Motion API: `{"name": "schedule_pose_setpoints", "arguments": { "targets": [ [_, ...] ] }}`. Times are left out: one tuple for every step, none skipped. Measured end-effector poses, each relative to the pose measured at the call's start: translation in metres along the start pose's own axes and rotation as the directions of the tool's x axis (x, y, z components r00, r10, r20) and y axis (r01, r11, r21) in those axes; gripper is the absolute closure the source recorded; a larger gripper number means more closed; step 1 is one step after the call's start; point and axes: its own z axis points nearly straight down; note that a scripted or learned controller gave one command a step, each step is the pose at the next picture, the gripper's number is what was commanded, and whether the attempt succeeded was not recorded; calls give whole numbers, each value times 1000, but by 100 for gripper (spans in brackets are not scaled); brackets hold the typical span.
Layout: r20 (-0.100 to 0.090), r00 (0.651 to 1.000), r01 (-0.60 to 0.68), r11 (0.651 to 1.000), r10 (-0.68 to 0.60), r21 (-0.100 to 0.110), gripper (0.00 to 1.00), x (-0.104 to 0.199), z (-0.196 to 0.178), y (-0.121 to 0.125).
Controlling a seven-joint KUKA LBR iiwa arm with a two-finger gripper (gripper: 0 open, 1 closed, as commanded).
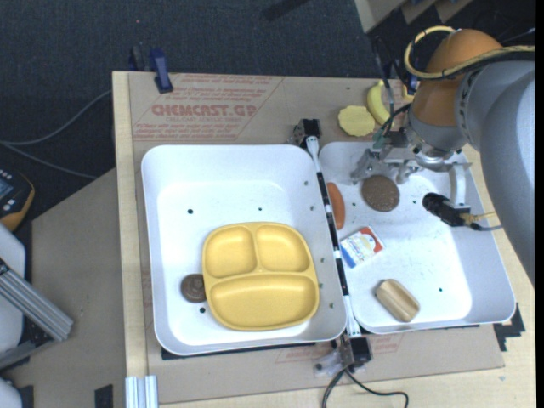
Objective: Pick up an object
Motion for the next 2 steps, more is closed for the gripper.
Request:
{"name": "schedule_pose_setpoints", "arguments": {
  "targets": [
    [-2,1000,-3,1000,3,7,0,-5,-1,-31],
    [0,1000,1,1000,-1,-2,0,-8,-2,1]
  ]
}}
